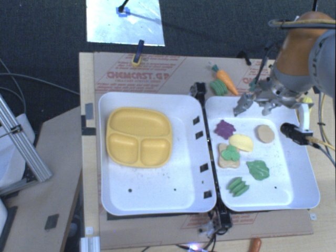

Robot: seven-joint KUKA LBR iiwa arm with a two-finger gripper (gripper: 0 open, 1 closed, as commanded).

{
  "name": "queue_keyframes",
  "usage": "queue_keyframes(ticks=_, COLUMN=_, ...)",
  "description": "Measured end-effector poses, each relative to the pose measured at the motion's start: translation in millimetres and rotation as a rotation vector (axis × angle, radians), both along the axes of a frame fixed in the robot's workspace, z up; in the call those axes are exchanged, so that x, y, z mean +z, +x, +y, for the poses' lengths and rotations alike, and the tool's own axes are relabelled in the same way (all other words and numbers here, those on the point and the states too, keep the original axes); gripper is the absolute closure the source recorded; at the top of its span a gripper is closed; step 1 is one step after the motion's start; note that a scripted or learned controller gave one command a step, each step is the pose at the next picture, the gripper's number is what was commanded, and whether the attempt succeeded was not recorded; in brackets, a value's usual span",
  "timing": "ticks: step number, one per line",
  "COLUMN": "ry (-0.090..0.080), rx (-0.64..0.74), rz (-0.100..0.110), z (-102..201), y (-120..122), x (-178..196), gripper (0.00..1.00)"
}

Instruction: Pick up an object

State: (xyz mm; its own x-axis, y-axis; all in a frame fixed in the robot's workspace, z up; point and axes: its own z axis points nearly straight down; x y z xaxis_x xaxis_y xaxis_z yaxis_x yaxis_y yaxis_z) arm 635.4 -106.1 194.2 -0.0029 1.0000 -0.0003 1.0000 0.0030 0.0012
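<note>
Hovering over upper part of right bin (302,193), gripper (255,105) sits at frame's upper right w/ its two fingers spread apart, nothing between them; one fingertip (240,108) hangs above the bin's top-left corner area, the other nearer the arm. Arm w/ orange band (299,46) comes in from the right edge. Below the gripper, inside right bin, lie small toy food pcs: purple leafy piece (224,128) nearest the fingers, tan round piece (265,134) to its right, yellow oval piece (241,142) between & slightly lower, touching a green-topped cracker-like piece (229,157) just below it. Further down: green leaf piece (258,169) & green bean pod piece (238,186) near bin's lower middle. None of them touching the gripper. Left bin (157,193) holds a yellow divided tray (139,137), three compartments, at its upper left. Outside the bins, toy carrot (226,78) rests on the cardboard (157,72) just above the right bin, w/ a green piece (219,87) beside it. Shiny sheet (125,14) at top of frame, small blue-yellow object (138,53) just under it.
</note>
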Motion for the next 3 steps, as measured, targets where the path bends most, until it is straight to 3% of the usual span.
queue_keyframes(ticks=1, ry=0.001, rx=0.003, rz=0.006, z=2.4, y=32.0, x=-116.4, gripper=0.00)
queue_keyframes(ticks=2, ry=0.001, rx=-0.003, rz=0.004, z=6.6, y=-21.4, x=-105.2, gripper=0.00)
queue_keyframes(ticks=3, ry=0.001, rx=-0.002, rz=-0.005, z=6.7, y=-17.3, x=-93.1, gripper=1.00)
